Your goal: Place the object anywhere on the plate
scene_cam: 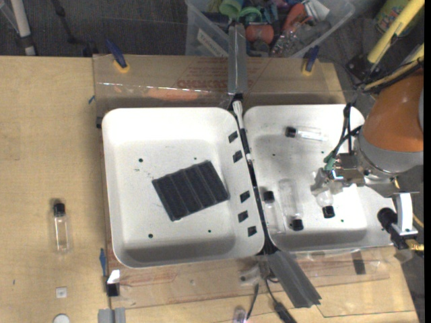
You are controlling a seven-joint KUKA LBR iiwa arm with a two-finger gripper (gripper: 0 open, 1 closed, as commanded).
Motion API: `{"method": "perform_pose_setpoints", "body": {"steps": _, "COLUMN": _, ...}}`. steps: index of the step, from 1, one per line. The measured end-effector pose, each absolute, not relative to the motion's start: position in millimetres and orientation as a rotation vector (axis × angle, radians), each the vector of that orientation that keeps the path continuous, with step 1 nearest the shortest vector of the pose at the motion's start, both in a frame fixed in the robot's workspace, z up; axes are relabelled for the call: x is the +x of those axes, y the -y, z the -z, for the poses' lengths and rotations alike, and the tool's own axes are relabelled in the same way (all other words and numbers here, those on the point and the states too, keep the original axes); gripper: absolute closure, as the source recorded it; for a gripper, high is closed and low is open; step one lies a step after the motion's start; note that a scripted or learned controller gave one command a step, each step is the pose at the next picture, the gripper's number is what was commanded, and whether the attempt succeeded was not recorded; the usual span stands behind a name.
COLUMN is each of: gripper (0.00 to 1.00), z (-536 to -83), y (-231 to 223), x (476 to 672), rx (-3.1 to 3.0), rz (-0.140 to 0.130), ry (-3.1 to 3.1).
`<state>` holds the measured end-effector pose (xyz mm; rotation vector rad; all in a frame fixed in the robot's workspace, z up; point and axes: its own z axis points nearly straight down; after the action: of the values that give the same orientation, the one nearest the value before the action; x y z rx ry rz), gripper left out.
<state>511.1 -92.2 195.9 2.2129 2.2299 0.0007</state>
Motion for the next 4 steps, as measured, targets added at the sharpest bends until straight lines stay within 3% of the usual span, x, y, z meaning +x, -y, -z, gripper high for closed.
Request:
{"method": "perform_pose_setpoints", "body": {"steps": 1, "gripper": 1.0, "z": -197.0, "y": 82.1, "x": 536.5, "rx": 2.289, "rz": 0.001, "ry": -2.15}}
{"method": "perform_pose_setpoints", "body": {"steps": 2, "gripper": 1.0, "z": -90.5, "y": 100.0, "x": 591.2, "rx": 2.751, "rz": -0.01, "ry": -1.503}}
{"method": "perform_pose_setpoints", "body": {"steps": 3, "gripper": 1.0, "z": -94.3, "y": 101.8, "x": 621.9, "rx": 2.977, "rz": 0.004, "ry": -1.007}}
{"method": "perform_pose_setpoints", "body": {"steps": 4, "gripper": 1.0, "z": -90.1, "y": 102.6, "x": 660.2, "rx": 3.046, "rz": -0.009, "ry": -0.759}}
